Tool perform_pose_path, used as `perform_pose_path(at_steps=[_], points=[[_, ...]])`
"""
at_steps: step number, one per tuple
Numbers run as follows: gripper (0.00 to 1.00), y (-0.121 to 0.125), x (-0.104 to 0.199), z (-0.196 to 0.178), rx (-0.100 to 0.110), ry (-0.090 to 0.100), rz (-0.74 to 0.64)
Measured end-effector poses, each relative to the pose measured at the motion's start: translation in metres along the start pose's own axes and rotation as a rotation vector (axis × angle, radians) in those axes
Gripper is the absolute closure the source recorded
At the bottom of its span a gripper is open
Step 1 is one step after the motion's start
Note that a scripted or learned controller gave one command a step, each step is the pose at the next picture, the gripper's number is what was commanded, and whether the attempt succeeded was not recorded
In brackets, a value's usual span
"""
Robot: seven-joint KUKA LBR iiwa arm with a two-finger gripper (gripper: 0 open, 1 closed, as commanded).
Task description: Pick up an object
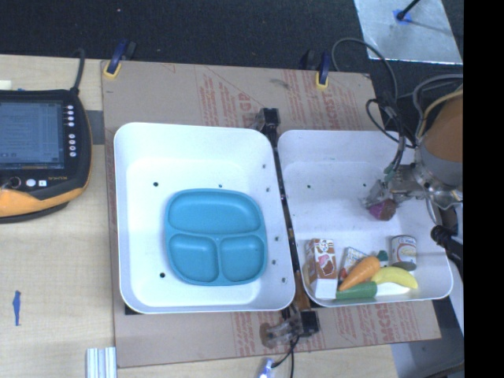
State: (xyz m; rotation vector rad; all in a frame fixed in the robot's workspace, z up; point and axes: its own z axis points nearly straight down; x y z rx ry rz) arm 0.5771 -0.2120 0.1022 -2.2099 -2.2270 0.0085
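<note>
Apparently mid-grasp | gripper (387,197) lowered into right bin (331,152), far side | fingers pinched on small purple object (384,209) (not yet lifted, resting on bin floor) | lift left | other toys heaped at near edge, untouched

left bin (134,211): tray (214,235) inside | right bin (331,152): carrot (361,272), banana (396,277), can (404,250) at near edge
</note>
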Motion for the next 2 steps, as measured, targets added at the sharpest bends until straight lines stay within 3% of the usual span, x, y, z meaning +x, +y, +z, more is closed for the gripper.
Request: perform_pose_path(at_steps=[1, 2], points=[[1.00, 0.056, 0.048, -0.029, -0.005, 0.002, 0.004], [1.00, 0.080, 0.102, -0.030, -0.005, 0.002, 0.003]])
